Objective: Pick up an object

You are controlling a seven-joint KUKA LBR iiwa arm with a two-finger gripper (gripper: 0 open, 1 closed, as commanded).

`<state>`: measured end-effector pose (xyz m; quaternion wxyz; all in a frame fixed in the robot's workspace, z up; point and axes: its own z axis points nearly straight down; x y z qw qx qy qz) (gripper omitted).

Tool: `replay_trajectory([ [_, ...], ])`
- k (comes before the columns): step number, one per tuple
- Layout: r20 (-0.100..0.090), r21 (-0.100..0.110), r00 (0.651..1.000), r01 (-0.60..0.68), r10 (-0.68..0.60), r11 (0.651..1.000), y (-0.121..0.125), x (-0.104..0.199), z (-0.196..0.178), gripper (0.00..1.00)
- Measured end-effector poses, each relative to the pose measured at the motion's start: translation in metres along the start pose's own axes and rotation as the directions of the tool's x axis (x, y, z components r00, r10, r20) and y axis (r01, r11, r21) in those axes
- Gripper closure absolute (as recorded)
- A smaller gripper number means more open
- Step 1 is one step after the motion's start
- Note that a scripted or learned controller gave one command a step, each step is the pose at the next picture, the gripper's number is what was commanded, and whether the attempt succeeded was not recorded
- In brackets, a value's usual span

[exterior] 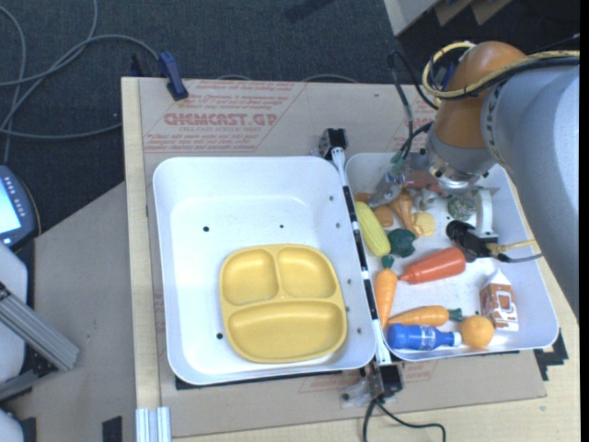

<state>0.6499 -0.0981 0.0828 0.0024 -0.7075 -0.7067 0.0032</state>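
Tool [414, 184] over right bin [543, 325] rear | corn [372, 227] just beside

The bench [230, 118] is bearing two white bins: the left bin [184, 201] at nine o'clock, the right bin [529, 325] at three

Dark grey carpet floor [74, 90] from 9 to 12 o'clock; loose cables [55, 35] at 10 o'clock. Tan table [230, 109] at centre, red lettering. Even light.
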Motion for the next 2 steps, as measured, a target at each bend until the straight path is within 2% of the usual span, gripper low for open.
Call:
replay_trajectory([
  [1,-0.001,-0.008,1.0,0.002,-0.002,1.0,0.001,0.001,-0.013,1.0],
  [2,-0.003,-0.016,1.0,0.009,-0.009,1.0,-0.023,0.078,-0.108,1.0],
])
